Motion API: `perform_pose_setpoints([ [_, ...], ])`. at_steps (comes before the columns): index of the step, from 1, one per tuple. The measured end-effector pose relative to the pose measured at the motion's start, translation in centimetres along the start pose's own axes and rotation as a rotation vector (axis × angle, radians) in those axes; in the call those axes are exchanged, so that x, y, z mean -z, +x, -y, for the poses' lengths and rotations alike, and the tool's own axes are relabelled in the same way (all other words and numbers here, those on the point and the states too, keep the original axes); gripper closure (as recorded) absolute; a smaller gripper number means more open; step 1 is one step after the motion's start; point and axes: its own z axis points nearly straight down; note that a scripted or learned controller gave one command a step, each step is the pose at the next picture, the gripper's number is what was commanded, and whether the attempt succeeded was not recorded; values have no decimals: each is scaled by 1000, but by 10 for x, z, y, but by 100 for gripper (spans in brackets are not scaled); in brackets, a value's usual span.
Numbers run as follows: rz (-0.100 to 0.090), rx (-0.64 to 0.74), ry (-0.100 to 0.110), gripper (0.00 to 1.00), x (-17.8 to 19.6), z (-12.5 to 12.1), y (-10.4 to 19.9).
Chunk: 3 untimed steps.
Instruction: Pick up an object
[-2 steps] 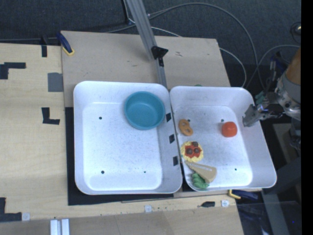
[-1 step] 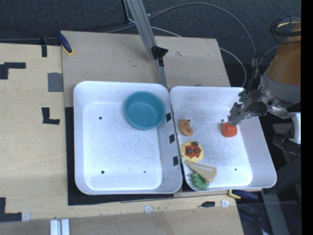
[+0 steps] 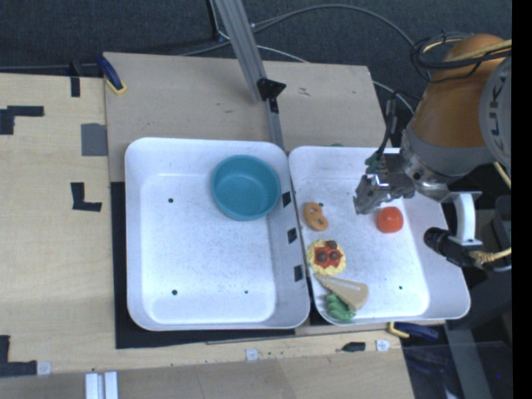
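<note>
Red ball [image 3: 389, 219] in right bin [image 3: 416, 306], just beside end effector [image 3: 368, 202]; grip state unclear.

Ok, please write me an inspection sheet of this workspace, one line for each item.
Surface: two white bins side by side, left bin and right bin, on a wooden bench.
Job's things: red ball, pretzel, yellow toy with red spots, cone, green piece, all in right bin.
Clutter: blue bowl in left bin.
Gripper: gripper over right bin, beside red ball.
Cables: black cables behind bench.
Surroundings: dark floor.
</note>
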Motion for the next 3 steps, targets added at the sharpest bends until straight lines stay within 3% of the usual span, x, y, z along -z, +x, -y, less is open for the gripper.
perform_pose_setpoints([
  [3, 0, -1, 0, 100, -13, -4, 168],
])
